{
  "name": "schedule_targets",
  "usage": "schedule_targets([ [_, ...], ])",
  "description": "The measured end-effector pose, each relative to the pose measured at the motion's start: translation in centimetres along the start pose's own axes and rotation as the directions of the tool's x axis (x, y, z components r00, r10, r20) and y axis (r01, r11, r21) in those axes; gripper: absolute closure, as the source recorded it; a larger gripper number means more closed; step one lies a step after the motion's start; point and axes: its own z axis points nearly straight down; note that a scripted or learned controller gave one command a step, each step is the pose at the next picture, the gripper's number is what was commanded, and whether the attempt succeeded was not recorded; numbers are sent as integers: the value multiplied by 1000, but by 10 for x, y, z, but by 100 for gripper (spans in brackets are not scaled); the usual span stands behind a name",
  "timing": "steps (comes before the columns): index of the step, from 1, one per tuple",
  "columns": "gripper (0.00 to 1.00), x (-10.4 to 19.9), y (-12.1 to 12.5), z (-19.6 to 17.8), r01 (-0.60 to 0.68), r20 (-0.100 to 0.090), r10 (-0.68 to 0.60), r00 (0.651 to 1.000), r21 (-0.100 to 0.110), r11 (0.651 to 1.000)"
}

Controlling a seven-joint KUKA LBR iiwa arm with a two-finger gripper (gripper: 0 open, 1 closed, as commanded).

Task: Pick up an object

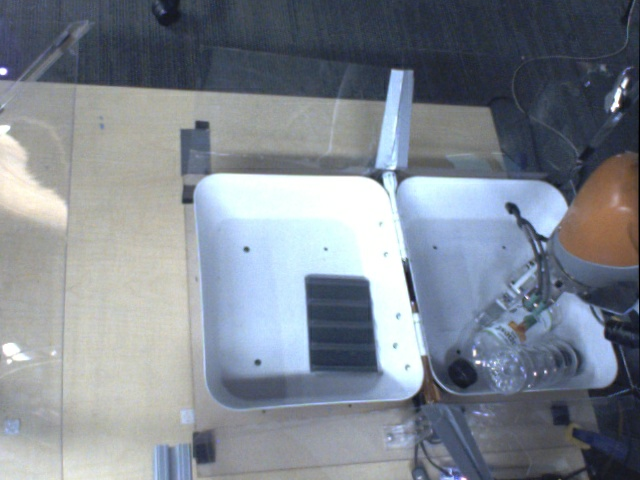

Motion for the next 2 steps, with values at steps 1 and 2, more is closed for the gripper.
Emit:
schedule_targets([
  [1,0,-17,-19,-2,-173,-5,173,985,5,985],
  [2,100,-18,-15,-14,-171,0,171,985,-3,985],
])
